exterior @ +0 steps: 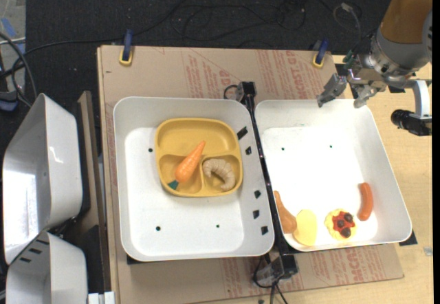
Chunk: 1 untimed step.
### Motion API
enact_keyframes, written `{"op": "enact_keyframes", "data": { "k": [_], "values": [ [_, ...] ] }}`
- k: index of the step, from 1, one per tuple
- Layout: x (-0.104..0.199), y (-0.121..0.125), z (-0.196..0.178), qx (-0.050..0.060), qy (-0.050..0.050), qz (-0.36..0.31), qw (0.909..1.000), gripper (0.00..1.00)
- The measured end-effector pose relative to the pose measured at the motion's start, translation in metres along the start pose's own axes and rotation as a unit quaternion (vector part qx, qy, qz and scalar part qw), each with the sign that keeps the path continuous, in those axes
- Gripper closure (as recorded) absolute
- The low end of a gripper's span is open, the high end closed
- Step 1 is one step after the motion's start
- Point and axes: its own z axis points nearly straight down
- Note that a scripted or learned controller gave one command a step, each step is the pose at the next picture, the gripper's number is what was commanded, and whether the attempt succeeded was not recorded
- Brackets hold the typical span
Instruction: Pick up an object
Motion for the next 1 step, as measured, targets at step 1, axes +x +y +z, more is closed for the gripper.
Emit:
{"op": "enact_keyframes", "data": {
  "k": [1],
  "values": [
    [0.0032,0.0019,0.0432,0.001,0.000,-0.001,1.0000,0.00]
  ]
}}
